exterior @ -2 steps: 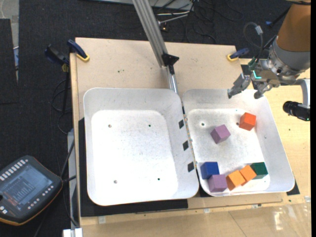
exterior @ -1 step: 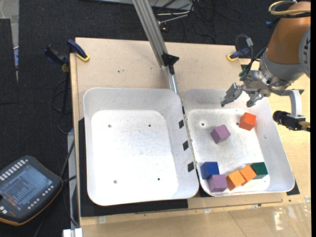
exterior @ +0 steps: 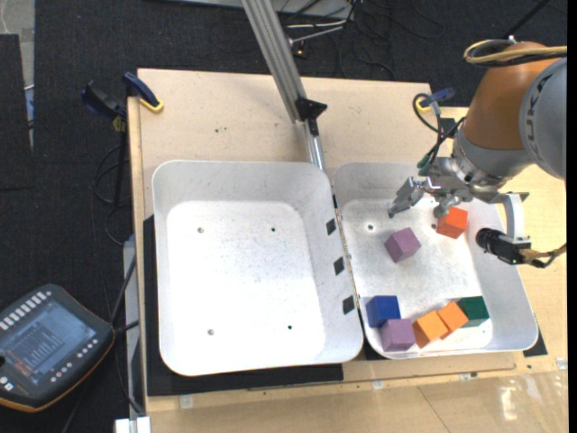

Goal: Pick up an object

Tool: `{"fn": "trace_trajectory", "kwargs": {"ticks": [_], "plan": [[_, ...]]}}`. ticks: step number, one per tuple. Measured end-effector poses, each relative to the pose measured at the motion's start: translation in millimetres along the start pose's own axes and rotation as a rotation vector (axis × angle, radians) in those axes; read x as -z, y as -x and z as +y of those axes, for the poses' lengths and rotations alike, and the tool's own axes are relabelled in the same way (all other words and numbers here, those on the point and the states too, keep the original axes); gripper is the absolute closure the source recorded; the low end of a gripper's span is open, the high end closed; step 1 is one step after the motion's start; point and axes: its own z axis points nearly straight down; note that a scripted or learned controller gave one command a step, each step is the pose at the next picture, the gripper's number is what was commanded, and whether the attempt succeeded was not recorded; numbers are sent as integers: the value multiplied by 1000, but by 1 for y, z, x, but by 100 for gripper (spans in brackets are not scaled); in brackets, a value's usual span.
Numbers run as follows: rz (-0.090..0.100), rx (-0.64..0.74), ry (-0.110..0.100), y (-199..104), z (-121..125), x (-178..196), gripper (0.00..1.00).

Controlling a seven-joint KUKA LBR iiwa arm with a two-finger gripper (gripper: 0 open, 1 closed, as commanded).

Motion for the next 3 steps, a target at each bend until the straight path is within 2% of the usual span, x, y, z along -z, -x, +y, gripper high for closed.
{"fn": "trace_trajectory", "kwargs": {"ticks": [1,2,3], "plan": [[0,0,3,-6,-2,-45,0],[-2,0,9,-5,-1,-31,100],[-3,-1,14,3,-3,29,100]]}}
